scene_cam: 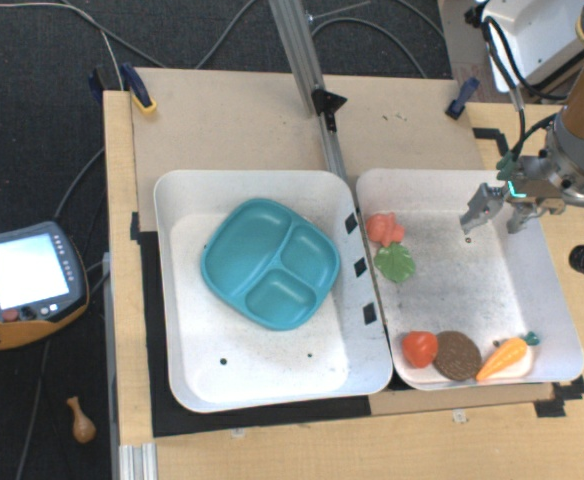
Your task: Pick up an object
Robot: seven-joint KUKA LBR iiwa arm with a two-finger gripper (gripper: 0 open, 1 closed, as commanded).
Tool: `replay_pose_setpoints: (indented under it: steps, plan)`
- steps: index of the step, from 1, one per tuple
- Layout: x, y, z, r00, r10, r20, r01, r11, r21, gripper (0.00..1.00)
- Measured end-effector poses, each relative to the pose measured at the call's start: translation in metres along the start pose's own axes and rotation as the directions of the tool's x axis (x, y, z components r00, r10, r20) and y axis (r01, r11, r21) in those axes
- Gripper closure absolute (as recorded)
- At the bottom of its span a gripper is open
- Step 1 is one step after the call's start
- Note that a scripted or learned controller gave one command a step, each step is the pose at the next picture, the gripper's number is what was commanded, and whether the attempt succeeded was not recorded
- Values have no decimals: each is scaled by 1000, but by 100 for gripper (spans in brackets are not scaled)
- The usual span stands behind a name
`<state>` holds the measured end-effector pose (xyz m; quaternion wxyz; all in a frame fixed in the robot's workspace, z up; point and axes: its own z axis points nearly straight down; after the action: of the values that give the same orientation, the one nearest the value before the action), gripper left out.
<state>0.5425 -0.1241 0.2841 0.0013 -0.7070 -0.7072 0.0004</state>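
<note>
Camera view. Right bin (562,308): pink toy (384,229) and green toy (395,263) by its left wall; red tomato (420,348), brown patty (457,355) and carrot (504,358) along its near edge. Left bin (187,368): teal divided plate (270,263). Gripper (497,211): over the right bin's far right corner, fingers spread, nothing between them. Nearest items, pink and green, lie to its left; the carrot's long axis runs roughly left-right.

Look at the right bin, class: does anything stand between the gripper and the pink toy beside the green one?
Nothing visible does. The gripper hangs over the right bin's upper right part; the pink toy and green toy lie by the left wall, with bare floor between.
</note>
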Motion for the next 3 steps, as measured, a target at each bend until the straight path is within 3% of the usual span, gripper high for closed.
replay_pose_setpoints:
  steps: [1,3]
  plan:
    - [0,0,-1,1000,0,0,0,1000,-2,0]
    - [6,17,96,1000,0,-1,0,1000,3,0]
